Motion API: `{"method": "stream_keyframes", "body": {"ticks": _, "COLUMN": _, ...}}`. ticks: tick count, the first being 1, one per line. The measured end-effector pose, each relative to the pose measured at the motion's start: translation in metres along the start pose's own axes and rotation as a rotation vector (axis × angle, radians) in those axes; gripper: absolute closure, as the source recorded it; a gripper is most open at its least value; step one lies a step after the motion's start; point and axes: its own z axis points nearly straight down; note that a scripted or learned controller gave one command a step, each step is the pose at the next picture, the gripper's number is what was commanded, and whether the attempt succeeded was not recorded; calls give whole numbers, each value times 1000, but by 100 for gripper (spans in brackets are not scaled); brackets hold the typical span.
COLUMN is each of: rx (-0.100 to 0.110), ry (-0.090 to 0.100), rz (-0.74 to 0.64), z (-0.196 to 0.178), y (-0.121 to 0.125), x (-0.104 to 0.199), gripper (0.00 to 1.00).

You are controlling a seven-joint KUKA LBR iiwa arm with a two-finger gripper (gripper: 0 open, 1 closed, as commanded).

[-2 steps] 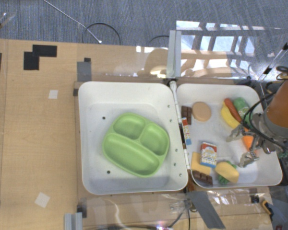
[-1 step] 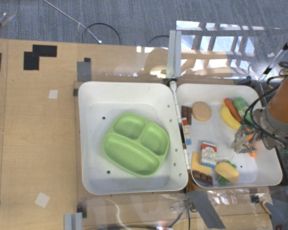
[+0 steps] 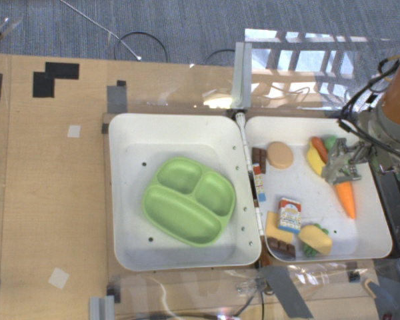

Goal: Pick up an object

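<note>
Progress first: nothing is lifted yet, as far as this view tells, and the whole pick looks to be ahead. Down in the right bin (image 3: 380,242) sits the gripper (image 3: 340,169), low among the toys at that bin's right side, with the grey arm (image 3: 393,122) reaching in behind it. Are the fingers spread or pinched? That cannot be told from up here; the metal tips blur into the clutter, and no object is plainly seen between them. Closest candidates, and it's a tight race: the orange carrot (image 3: 347,200) lies just below the tips, touching or nearly so, while the yellow piece (image 3: 315,160) and the red-and-green piece (image 3: 323,144) lie just to their upper left. My read is that one of these is the target, with closing and lifting left to do. Over to the contents now: same bin holds a round tan bun (image 3: 280,155) near the top, a small red-and-white carton (image 3: 289,214) lower down, a yellow and green toy (image 3: 316,239) at the bottom, a brown chunk (image 3: 283,249) beside it, and a dark bar (image 3: 259,175) along the divider. Across in the left bin (image 3: 130,139), one item alone: a green divided plate (image 3: 189,200), three compartments, all bare, lying flat and well apart from the action.
</note>
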Motion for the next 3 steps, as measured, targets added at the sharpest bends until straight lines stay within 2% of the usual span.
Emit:
{"method": "stream_keyframes", "body": {"ticks": 1, "rx": -8, "ry": 14, "rz": -326, "z": 161, "y": -14, "x": 32, "gripper": 100}}
{"method": "stream_keyframes", "body": {"ticks": 2, "rx": -8, "ry": 10, "rz": -771, "z": 161, "y": -78, "x": -18, "gripper": 100}}
{"method": "stream_keyframes", "body": {"ticks": 3, "rx": 1, "ry": -2, "rz": -672, "z": 24, "y": -25, "x": -50, "gripper": 100}}
